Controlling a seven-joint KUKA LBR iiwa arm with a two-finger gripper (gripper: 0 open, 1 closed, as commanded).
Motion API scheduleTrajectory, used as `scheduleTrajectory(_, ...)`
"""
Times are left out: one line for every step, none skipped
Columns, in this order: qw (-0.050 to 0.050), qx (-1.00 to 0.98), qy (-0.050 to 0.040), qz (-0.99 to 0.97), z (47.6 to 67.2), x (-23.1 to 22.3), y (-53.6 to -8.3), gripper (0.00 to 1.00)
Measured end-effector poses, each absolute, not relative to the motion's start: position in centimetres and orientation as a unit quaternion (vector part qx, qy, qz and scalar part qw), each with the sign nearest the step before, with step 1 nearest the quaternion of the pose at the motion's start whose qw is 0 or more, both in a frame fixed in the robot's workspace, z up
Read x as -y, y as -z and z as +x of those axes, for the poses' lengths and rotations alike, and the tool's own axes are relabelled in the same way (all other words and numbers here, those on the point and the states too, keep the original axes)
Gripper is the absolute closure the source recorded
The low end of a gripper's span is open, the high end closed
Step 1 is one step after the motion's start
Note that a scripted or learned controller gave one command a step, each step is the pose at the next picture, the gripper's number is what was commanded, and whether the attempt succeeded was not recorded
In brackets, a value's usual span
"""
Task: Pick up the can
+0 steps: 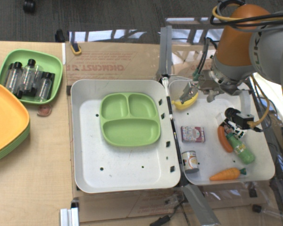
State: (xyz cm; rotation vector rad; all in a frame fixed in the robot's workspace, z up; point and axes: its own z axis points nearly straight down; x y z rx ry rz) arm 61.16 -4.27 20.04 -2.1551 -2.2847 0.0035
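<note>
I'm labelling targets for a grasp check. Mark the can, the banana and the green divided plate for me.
can (pixel 190 160): camera view, on its side wall, lower left of right bin.
banana (pixel 186 101): camera view, on its yellow body.
green divided plate (pixel 130 131): camera view, on its large lower compartment.

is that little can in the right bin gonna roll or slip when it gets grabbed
The can appears to lie on its side near the right bin's left wall, so a nudge would probably roll it. Its rigid, smooth-looking metal body likely won't deform but may slip. It looks small, so probably light.
</note>
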Motion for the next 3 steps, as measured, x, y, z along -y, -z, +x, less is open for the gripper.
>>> scheduleTrajectory(0.000,0.741,-0.0010,-0.672,65.9,4.0,-19.1,0.00)
scheduleTrajectory(0.000,0.771,-0.0010,-0.637,65.9,-3.5,-19.1,0.00)
scheduleTrajectory(0.001,0.722,-0.0015,-0.692,62.5,1.2,-19.1,0.00)
